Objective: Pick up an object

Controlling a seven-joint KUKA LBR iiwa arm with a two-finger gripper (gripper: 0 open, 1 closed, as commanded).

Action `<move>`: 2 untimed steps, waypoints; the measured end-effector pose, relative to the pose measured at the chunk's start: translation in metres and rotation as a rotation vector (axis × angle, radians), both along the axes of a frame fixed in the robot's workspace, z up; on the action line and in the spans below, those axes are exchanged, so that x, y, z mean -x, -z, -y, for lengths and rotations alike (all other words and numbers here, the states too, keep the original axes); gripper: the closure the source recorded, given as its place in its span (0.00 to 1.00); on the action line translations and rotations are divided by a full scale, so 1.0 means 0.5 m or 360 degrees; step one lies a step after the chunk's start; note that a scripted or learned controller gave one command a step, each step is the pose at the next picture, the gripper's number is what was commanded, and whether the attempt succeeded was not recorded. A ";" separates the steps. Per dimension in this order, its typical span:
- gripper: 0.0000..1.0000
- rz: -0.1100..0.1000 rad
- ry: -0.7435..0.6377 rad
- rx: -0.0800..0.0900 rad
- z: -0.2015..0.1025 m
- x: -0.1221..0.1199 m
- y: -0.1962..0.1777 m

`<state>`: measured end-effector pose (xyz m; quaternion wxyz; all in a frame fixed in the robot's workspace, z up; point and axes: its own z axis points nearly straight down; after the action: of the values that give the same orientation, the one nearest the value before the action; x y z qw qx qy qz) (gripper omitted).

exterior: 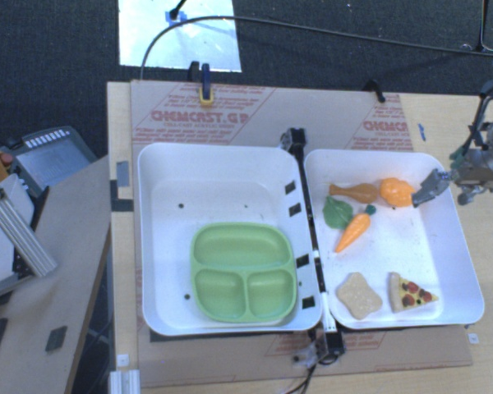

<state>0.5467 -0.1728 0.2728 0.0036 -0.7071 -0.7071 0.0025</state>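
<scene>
Two white bins are seen side by side on the desk [255,117]. In the left bin [160,220] a green divided tray [244,271] is laid flat toward the near wall.

In the right bin [452,245] the toy foods are spread out. A drumstick [355,192] is found at the far side, touching an orange fruit [396,191] on its right. A green leafy piece [337,213] and a carrot [353,230] lie just beside each other below the drumstick. A bread slice [360,295] and a pizza slice [409,293] are placed near the front wall, a little apart.

The hand [431,189] is seen at the right bin's far right edge, just beside the orange fruit. One grey fingertip is made out pointing toward the fruit; the rest is cut off and blurred at the frame's side. Whether the fingers are spread or closed cannot be told. Nothing is seen gripped between them.
</scene>
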 end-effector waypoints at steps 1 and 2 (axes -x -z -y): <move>0.00 0.0016 -0.0005 0.0003 -0.001 -0.004 -0.011; 0.00 0.0008 -0.0002 0.0001 0.001 -0.011 0.113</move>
<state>0.5522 -0.1733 0.2164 0.0015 -0.7067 -0.7075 0.0009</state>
